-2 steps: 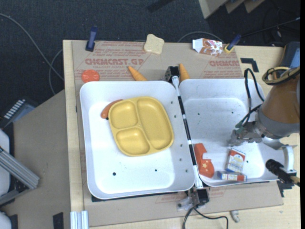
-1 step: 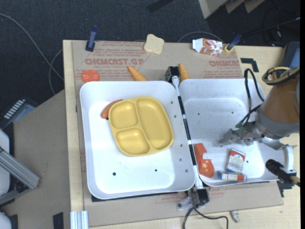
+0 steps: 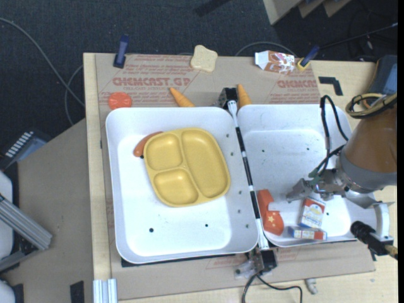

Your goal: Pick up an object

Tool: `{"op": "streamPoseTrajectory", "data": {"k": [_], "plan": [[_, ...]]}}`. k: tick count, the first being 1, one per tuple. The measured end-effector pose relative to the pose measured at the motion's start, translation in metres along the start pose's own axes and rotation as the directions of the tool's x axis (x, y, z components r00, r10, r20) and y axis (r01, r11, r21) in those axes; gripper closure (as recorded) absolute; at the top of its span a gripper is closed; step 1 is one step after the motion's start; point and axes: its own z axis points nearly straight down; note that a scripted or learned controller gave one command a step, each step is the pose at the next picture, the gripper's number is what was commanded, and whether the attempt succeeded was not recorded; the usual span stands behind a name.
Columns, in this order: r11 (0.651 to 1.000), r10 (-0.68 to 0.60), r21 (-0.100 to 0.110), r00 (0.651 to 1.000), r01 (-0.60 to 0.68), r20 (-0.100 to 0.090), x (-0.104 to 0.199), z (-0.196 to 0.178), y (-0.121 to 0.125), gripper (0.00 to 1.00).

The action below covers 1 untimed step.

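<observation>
We see the hand [image 3: 314, 189] at lower right, just above a small white-and-blue carton [image 3: 312, 214] in the right bin [image 3: 278, 122]; we cannot tell its state. Descending off-centre, it could shove the carton aside.

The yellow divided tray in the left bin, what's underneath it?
An orange object pokes out from under the yellow tray at its upper-left edge. The rest of it, and anything else beneath, is covered.
</observation>
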Motion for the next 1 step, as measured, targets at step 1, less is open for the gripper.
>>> {"op": "streamPoseTrajectory", "data": {"k": [1], "plan": [[1.000,0.001,-0.002,1.000,-0.001,0.003,-0.0309,0.0394,0.0188,0.00]]}}
